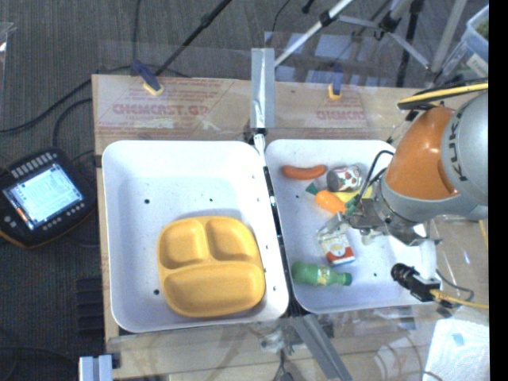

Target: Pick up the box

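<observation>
My gripper (343, 227) hovered right above the box (339, 252) in the right bin (373, 292). Box not lifted yet. Couldn't tell my grip state.

Looking down on the brown cardboard-lined surface (198, 105), faded red print across its far strip, a yellow clamp (151, 87) pinned at the far left and another yellow clamp (335, 94) at the far right. An upright grey metal post (262, 90) rises from the far edge, right on the seam between the bins. Two shallow white plastic bins sit directly on it, side by side, their inner rims touching: the left white bin (127, 213) takes the left half, the right white bin (373, 288) sits just beside it and reaches toward the near right corner.
</observation>
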Robot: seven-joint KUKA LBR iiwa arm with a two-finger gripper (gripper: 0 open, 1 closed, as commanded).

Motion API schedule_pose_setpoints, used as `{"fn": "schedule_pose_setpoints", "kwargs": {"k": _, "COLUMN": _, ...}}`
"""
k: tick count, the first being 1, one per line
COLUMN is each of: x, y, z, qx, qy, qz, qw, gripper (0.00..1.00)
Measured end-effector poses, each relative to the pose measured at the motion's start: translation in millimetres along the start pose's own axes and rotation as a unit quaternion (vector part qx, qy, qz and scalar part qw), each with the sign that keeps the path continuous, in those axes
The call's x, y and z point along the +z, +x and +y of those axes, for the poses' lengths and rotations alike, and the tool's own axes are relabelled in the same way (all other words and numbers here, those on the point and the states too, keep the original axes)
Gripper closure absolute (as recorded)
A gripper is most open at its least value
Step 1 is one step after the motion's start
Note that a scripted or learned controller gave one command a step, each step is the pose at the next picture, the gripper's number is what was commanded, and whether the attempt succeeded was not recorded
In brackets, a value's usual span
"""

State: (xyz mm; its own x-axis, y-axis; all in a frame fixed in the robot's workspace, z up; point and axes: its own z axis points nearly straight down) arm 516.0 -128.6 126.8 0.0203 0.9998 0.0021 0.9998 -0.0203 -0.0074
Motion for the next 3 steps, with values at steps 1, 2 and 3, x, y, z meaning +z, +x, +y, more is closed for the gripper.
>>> {"fn": "schedule_pose_setpoints", "kwargs": {"k": 1, "x": 38, "y": 5, "z": 2, "qx": 0.036, "qy": -0.007, "qz": -0.001, "qw": 0.9993, "gripper": 0.0}}
{"fn": "schedule_pose_setpoints", "kwargs": {"k": 2, "x": 30, "y": 5, "z": 3, "qx": 0.036, "qy": -0.007, "qz": -0.002, "qw": 0.9993, "gripper": 1.0}}
{"fn": "schedule_pose_setpoints", "kwargs": {"k": 3, "x": -59, "y": 53, "z": -7, "qx": 0.028, "qy": 0.0, "qz": -0.001, "qw": 0.9996, "gripper": 1.0}}
